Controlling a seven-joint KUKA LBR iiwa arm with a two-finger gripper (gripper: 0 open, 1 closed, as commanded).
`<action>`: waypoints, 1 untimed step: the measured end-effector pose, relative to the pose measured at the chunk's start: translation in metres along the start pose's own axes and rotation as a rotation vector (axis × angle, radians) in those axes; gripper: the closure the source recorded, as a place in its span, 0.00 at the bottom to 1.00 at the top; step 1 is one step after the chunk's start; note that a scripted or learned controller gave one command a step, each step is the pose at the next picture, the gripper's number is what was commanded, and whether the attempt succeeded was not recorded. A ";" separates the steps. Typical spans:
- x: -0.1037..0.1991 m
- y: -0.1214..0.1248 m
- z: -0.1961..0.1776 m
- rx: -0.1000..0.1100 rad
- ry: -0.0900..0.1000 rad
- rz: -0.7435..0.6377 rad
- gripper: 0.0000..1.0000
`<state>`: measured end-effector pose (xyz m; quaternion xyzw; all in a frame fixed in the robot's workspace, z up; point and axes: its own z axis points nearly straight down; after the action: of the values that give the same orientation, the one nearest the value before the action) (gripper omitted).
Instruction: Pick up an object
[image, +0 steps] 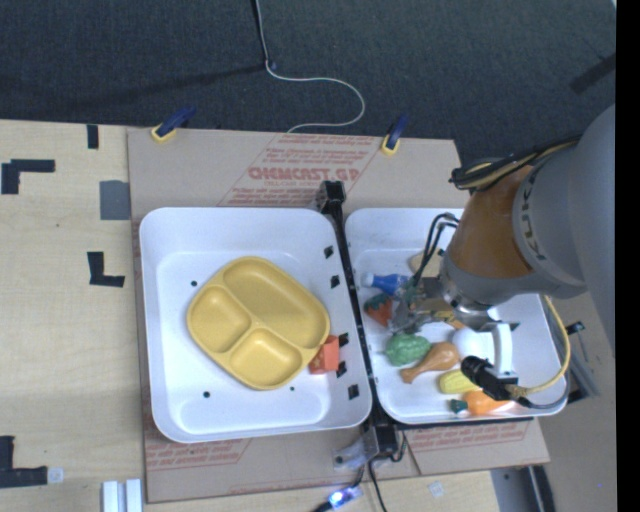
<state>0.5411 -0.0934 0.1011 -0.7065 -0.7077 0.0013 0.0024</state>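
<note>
Camera view shows the end effector (408, 312) low in the right bin (556, 348), above a green toy (405, 348); whether it is released or clenched cannot be told; beside it lie a drumstick-shaped toy (430, 361), a yellow piece (453, 382) and an orange piece (480, 404); the left bin (165, 300) holds a yellow divided plate (258, 321) touching a small orange block (325, 356).

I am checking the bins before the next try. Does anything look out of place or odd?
One thing: a small orange block lies in the left bin, wedged against the yellow divided plate, apart from the toy food crowded in the right bin.
</note>
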 end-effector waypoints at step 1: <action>-0.008 0.000 -0.046 -0.007 -0.002 0.002 1.00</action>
<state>0.5416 -0.1014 0.1467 -0.7071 -0.7071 -0.0006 -0.0010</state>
